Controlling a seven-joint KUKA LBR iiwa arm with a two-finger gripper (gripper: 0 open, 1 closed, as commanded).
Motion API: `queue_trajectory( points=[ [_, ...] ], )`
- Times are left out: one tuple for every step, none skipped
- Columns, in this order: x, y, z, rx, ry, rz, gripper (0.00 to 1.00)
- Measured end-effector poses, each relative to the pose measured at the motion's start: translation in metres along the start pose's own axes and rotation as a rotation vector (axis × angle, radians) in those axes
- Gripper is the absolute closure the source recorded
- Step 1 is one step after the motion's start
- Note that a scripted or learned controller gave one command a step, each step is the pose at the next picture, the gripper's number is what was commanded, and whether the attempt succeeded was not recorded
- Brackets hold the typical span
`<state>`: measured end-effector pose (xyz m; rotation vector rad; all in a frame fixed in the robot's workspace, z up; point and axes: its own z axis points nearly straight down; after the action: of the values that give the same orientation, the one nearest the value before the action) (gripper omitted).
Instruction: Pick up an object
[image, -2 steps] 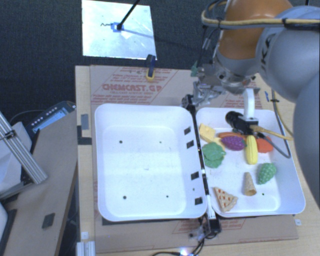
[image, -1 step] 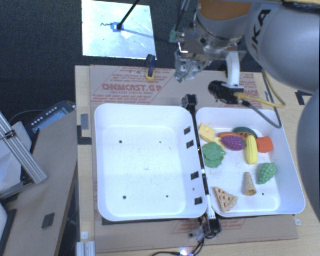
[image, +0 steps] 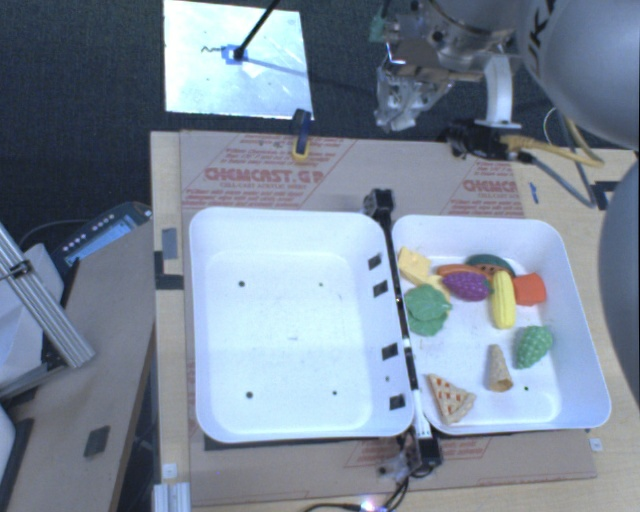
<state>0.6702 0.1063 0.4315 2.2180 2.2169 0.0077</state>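
Robot lab, bench (image: 250, 160) with two white bins (image: 290, 330), toy food (image: 470, 285), cables, aluminium framing (image: 40, 310)

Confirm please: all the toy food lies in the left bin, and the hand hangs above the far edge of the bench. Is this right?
Not quite. The toy food lies in the right bin, not the left bin, as the camera view shows. The rest is right: the hand hangs above the far edge of the bench.

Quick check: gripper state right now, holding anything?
Gripper: raised beyond the bins' far edge, above the bench; nothing visible between its fingers; open or shut cannot be told.
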Motion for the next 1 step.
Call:
queue_trajectory(
  points=[
    [0.0286, -0.0457, 0.152, 0.021, 0.0, -0.006, 1.0]
  ],
)
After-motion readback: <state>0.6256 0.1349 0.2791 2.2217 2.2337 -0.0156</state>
